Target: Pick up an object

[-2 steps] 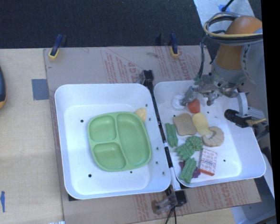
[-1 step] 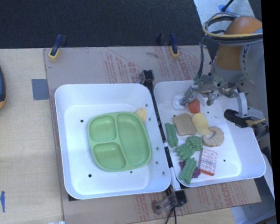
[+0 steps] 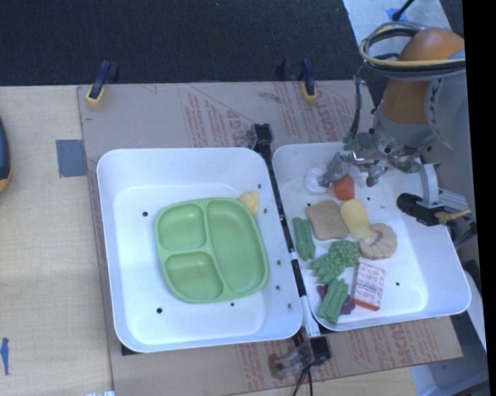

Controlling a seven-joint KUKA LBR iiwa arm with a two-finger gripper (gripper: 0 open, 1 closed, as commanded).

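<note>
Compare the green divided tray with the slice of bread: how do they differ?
The green divided tray lies in the left bin; the slice of bread lies in the right bin. The tray is far larger, green and has three compartments; the bread is tan and plain. The tray has just one small yellow piece at its edge; the bread sits among other toy food. Both lie flat.
</note>
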